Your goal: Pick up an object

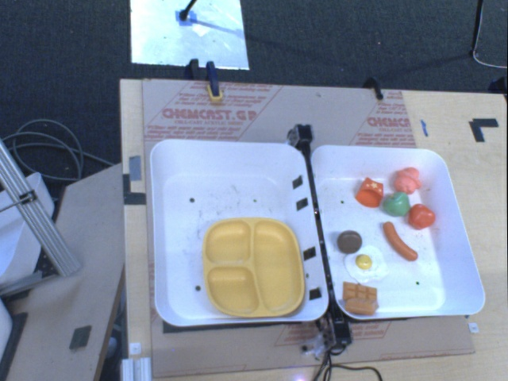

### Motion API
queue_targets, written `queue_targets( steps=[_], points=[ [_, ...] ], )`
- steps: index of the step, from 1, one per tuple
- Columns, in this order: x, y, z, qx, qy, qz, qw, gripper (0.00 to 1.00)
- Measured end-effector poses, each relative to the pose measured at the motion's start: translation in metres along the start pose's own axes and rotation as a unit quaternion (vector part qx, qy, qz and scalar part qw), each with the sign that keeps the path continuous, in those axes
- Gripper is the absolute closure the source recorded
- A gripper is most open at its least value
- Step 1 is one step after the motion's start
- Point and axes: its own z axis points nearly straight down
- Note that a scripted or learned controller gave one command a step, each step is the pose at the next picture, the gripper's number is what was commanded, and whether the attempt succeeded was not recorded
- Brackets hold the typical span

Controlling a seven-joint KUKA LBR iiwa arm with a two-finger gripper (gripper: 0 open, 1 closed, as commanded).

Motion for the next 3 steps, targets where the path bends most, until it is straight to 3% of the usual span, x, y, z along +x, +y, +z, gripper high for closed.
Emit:
queue_targets(
  steps=[1, 2, 3],
  points=[
    [-0.021, 0.037, 0.055, 0.002, 0.000, 0.001, 1.0000, 0.00],
    [-0.020, 0.040, 0.095, 0.002, 0.001, 0.001, 1.0000, 0.00],
    [0.018, 0.047, 0.103, 0.001, 0.001, -0.002, 1.0000, 0.00]
  ],
)
